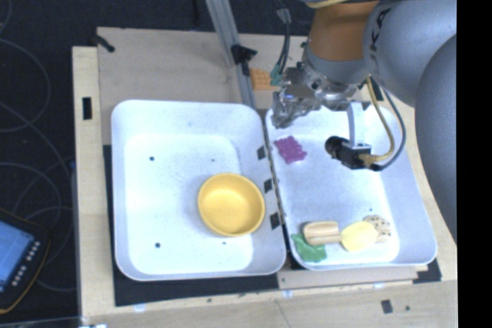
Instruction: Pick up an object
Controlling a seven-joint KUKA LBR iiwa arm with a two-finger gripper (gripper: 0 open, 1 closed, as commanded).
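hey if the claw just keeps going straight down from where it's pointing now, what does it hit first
Probably the bare floor of the right bin near its top left corner, next to the divider. The claw hangs just above and left of the purple piece, so it may clip that piece's edge; depth is hard to judge from this view.

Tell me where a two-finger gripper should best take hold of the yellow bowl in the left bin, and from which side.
Probably the rim of the yellow bowl, coming straight down with one finger inside and one outside. It sits upright and open, and looks too wide to span whole. The rim's left side seems safest: bare bin floor lies there, while the right side sits close to the wall of the left bin.
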